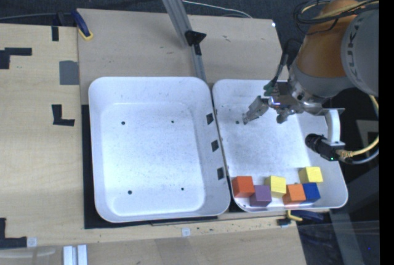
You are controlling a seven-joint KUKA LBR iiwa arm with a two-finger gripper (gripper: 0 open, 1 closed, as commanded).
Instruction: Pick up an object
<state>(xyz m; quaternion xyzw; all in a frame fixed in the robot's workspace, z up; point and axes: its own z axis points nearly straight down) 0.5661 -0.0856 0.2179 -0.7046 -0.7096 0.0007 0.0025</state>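
Over the right bin (320,134), near its far end, the end effector (266,110) hangs above bare white floor with nothing between its fingers, which look spread apart. Well apart from it, along the bin's near edge, sit the blocks: an orange block (243,185), a purple block (262,194), a yellow block (277,185), another orange one (295,193), a blue block (311,191) and a second yellow one (312,174).
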